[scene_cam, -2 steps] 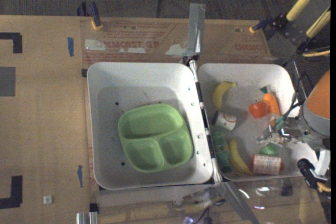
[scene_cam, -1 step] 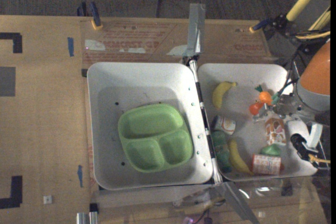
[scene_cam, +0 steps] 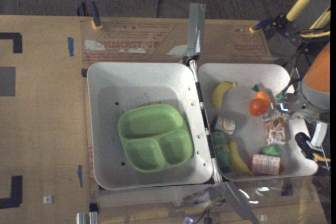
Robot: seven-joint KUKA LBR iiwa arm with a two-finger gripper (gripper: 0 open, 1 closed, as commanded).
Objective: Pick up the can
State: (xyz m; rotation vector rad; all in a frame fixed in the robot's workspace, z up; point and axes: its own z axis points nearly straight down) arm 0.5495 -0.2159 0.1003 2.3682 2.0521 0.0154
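Two bins | can (scene_cam: 266, 163) lies on its side in right bin (scene_cam: 239, 72), near banana (scene_cam: 237, 156) | gripper (scene_cam: 287, 96) above bin edge, grip state cannot tell | can not yet reached

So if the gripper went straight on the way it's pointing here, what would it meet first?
Hedged, since depth is unclear: the gripper sits at the right bin's right side, pointing leftward. First in line looks like the orange fruit beside it, not the can, which lies nearer the front wall.
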